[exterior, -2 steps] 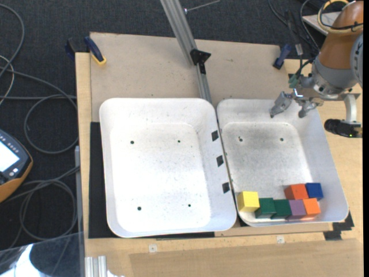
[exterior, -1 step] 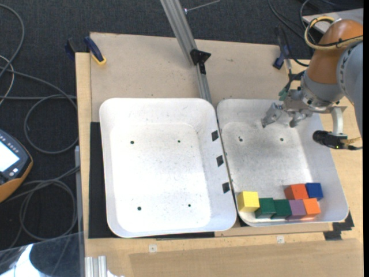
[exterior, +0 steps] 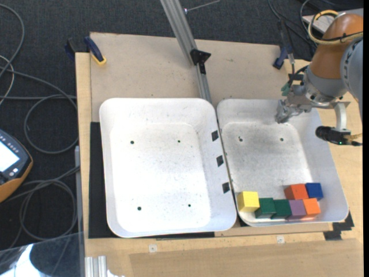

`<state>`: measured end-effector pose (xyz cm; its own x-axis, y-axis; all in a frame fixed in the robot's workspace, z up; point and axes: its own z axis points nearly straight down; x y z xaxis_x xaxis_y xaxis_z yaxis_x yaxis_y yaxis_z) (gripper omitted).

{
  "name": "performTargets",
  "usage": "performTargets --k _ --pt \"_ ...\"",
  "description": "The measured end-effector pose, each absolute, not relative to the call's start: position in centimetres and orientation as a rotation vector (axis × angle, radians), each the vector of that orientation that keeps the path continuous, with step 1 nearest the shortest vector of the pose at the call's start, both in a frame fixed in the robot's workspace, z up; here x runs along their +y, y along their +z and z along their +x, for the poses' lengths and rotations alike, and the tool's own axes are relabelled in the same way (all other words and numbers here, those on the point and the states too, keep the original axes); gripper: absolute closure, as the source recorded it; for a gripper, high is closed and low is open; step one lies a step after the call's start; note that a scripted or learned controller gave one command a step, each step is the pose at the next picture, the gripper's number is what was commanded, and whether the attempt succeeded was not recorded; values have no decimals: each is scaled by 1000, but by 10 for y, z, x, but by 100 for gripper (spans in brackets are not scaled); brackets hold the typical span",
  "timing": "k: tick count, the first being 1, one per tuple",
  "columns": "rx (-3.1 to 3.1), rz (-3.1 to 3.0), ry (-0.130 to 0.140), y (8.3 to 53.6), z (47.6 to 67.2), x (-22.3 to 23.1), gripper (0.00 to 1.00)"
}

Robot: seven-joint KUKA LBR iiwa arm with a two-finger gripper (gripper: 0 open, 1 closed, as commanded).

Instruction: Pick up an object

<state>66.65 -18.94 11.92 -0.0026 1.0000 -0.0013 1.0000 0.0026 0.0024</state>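
Note:
Several small blocks lie bunched along the near edge of the right bin (exterior: 323,160): a yellow block (exterior: 249,200), a green block (exterior: 266,207), a second darker green block (exterior: 282,208), a purple block (exterior: 297,208), two orange blocks (exterior: 298,191) (exterior: 311,206) and a blue block (exterior: 314,190). My gripper (exterior: 283,114) hangs over the far right part of that bin, well away from the blocks, with nothing seen in it.
The left bin (exterior: 115,131) sits beside the right one on the wooden bench. A slanted metal pole (exterior: 184,33) rises from between the bins at the back. Blue clamps (exterior: 95,49) (exterior: 281,56) grip the bench's far edge. Cables lie on the floor at the left.

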Motion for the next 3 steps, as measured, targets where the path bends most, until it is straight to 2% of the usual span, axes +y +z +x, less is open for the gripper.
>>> performTargets --k 1,3 --pt "2217 2214 8 185 672 -189 100" --pt "2218 2215 7 282 673 -193 100"
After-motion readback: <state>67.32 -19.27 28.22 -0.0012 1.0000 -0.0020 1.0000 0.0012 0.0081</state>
